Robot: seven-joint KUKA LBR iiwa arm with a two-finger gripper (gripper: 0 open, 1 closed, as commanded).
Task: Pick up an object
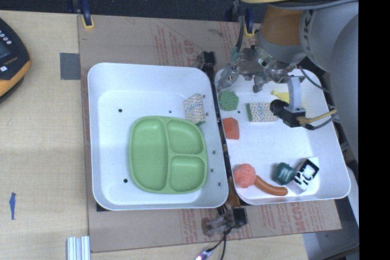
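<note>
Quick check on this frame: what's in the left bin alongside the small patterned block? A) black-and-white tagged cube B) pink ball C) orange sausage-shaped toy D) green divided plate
D: the green divided plate lies in the left bin, just below and left of the patterned block near that bin's right wall.

Setting: robotics laboratory test bench.
Evidence, arm: industrial grey arm (329,15) with exposed cabling reaches in over the bench's right side.
Evidence, bench: two white bins (100,131) sit on cardboard sheeting (152,33) clamped at the bench's far edge.
Evidence, equipment: control pendant (9,64) at the left edge.
</note>
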